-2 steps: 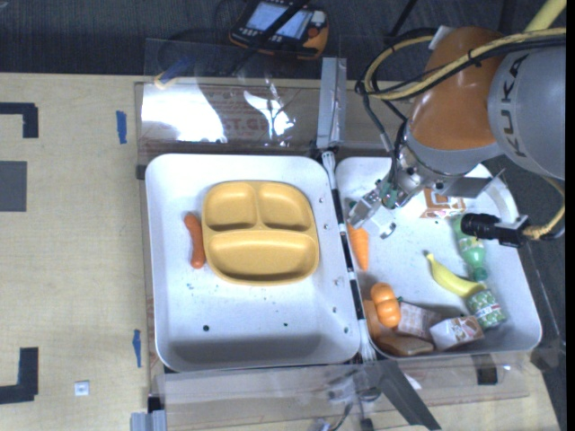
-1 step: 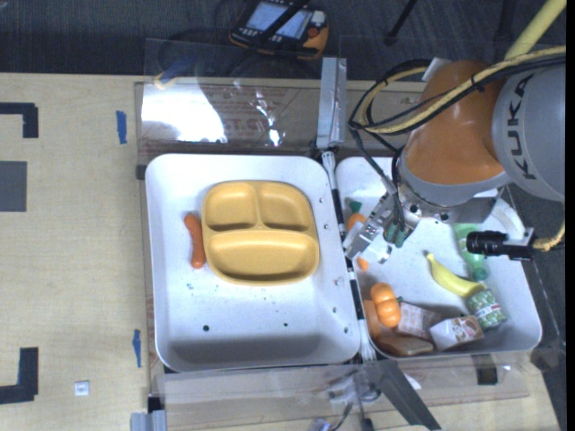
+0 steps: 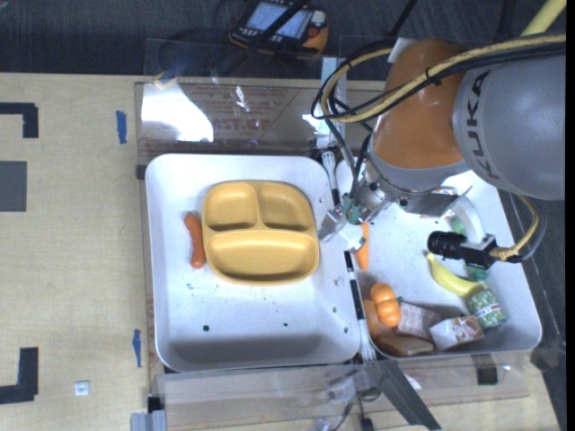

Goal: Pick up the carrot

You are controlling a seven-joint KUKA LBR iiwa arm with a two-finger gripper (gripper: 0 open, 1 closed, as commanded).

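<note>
In the left bin (image 3: 171, 312) an orange sausage-like piece (image 3: 195, 240) lies just beside the yellow divided tray (image 3: 260, 230). At the wall between the two bins, my gripper (image 3: 346, 215) hangs low, and I cannot tell how my jaws stand, because my own wrist hides them. The carrot (image 3: 362, 248) lies just below me, in the right bin (image 3: 521, 317), partly covered. Further right are a small pumpkin (image 3: 385, 305), a banana (image 3: 452, 278) and some packets, hard to make out.
</note>
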